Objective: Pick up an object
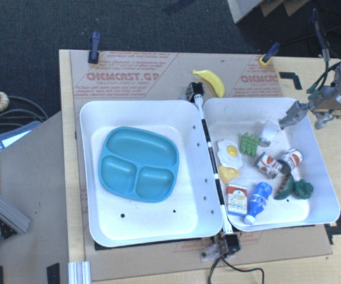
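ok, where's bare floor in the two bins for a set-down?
Left bin: a bare band around the blue tray, widest between tray and divider. Right bin: its far-left corner, beyond the fried egg, is bare. Its near half is crowded: carton, blue bottle, can.

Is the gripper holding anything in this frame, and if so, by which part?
Nothing is held. The gripper hangs above the right bin near its far right side, with no object between its fingers.
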`<state>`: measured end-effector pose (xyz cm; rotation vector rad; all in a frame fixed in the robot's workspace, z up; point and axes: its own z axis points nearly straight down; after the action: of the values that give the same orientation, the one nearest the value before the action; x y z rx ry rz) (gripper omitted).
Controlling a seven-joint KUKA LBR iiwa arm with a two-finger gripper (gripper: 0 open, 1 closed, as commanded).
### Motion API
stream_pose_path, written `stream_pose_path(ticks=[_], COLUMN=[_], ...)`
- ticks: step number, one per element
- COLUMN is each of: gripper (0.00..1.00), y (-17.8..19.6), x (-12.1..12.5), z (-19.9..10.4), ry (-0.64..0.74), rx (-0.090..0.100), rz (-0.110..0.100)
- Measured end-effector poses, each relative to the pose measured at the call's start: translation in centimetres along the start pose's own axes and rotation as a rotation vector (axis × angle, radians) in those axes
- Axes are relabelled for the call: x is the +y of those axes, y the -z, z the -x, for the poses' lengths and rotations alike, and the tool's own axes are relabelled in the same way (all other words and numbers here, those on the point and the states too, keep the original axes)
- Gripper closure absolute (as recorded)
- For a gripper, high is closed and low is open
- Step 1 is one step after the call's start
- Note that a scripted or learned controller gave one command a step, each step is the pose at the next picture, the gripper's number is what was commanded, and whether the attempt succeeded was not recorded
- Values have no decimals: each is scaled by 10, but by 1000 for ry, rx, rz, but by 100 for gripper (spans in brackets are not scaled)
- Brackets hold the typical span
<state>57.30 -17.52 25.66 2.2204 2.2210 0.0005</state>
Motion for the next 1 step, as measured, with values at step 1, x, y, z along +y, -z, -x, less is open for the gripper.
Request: stream_pose_path(ticks=[1], gripper=[0], y=[-128], x=[28], z=[-55], ry=[0], rx=[2], rz=[-4])
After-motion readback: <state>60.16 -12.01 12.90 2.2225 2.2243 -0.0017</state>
